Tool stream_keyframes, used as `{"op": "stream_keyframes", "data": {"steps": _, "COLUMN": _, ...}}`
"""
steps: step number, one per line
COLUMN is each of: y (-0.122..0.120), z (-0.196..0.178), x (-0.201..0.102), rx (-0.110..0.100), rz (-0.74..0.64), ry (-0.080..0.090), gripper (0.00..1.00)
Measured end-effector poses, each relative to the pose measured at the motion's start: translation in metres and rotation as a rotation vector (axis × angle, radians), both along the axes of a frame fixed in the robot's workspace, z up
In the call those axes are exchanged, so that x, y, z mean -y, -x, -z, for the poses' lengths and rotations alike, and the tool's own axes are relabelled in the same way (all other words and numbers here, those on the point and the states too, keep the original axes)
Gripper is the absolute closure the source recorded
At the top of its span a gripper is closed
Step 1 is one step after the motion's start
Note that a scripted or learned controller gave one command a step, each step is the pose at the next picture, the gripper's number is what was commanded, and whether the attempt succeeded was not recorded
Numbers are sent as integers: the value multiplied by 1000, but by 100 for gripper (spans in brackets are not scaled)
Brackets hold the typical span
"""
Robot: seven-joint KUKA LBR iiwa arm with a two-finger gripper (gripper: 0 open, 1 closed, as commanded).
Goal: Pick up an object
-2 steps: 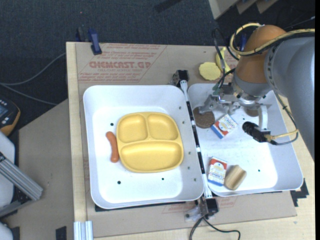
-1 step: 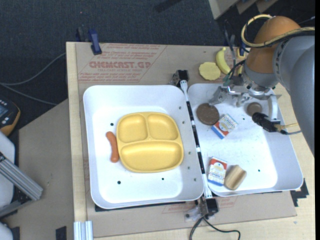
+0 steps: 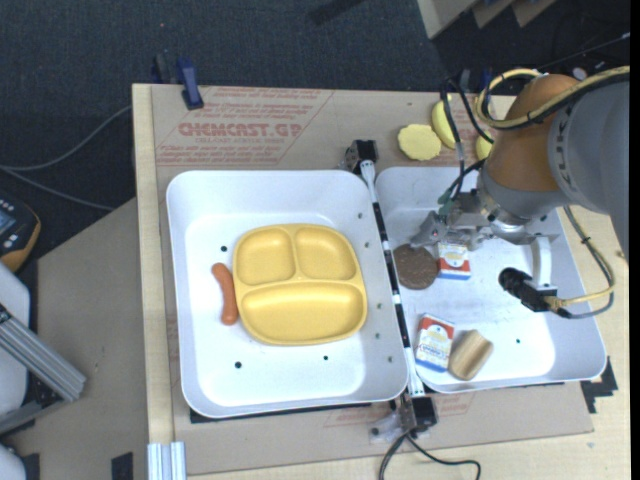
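Now the tool (image 3: 455, 230) is seen low over the right bin (image 3: 570, 353), at the end of the grey arm (image 3: 590, 138) with its orange band (image 3: 525, 133); whether the tool is wide or narrow cannot be told, as it is masked by the wrist above it. Just below the tool a small red, white and blue carton (image 3: 455, 264) is seen, touching or nearly touching it, though no grip on it can be made out. Just left of that carton, and below-left of the tool, a brown round disc (image 3: 414, 267) is lying flat against the bin's left wall. Farther below the tool, near the front of the same bin, a second small carton (image 3: 434, 342) is seen with a tan bread-like piece (image 3: 469, 355) just beside it on its right. Well to the left of the tool, in the left bin (image 3: 200, 358), a yellow divided plate (image 3: 299, 283) is set, with an orange sausage (image 3: 226, 293) just beside its far edge. Above the tool, on the desk (image 3: 250, 128) outside the bins, yellow pieces (image 3: 420, 141) are lying.
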State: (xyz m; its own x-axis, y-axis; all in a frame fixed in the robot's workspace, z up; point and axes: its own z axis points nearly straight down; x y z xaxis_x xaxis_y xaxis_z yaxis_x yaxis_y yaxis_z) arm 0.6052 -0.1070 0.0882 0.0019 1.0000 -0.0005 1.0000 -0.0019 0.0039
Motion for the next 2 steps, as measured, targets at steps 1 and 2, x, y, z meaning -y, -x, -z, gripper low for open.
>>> {"op": "stream_keyframes", "data": {"steps": 1, "y": 19, "z": 0, "x": -5, "rx": 3, "rz": 0, "ry": 1, "gripper": 0}}
{"op": "stream_keyframes", "data": {"steps": 2, "y": 33, "z": 0, "x": -12, "rx": 7, "rz": 1, "ry": 5, "gripper": 0}}
